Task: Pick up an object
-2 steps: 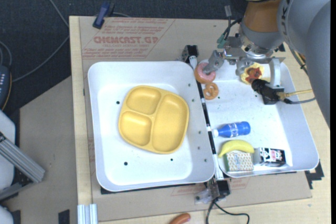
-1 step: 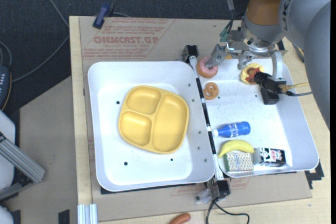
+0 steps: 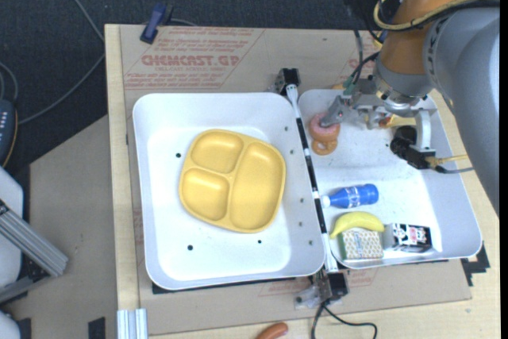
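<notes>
Pink cup (image 3: 324, 132) sits in the right bin (image 3: 452, 202), just beside the gripper (image 3: 340, 112). Whether its grip is open or closed, I cannot tell.

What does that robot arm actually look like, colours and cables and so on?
The arm is a thick, rounded grey tube with a glossy orange band above the wrist. A yellow cable loops around that band, and thinner dark wires run down to the metal gripper, which is silver-grey with black fittings. A black block with a cable sticks out beside it.
</notes>
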